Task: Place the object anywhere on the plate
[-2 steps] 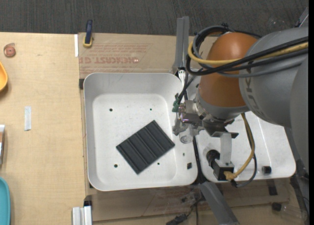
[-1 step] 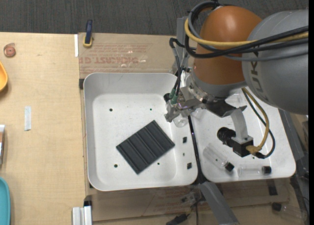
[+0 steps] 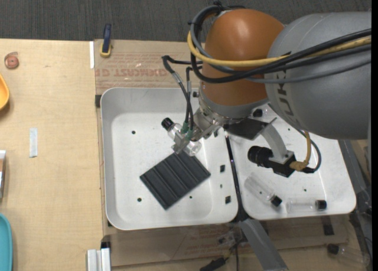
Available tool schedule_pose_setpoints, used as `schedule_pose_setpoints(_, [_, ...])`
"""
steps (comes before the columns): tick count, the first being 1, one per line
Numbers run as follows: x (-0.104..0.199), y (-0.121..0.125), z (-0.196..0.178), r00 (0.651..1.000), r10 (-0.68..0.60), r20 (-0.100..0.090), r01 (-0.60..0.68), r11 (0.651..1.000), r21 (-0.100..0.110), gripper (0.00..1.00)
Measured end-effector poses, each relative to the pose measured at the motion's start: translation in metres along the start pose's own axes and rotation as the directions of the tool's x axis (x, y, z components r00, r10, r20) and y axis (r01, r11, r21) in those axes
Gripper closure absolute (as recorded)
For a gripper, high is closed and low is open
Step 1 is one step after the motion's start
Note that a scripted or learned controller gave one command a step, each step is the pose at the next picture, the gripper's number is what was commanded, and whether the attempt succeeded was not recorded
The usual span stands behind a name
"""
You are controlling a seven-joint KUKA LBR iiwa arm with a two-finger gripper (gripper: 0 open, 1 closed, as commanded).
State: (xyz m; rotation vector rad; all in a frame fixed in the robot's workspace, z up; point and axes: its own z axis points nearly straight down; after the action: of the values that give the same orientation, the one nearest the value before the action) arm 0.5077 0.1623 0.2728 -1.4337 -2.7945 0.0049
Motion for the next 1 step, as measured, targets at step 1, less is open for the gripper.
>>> schedule_pose_setpoints(1, [0.0, 0.0, -0.0001, 1.0, 0.0, 0.0, 0.0, 1.0, 0.0, 0.0])
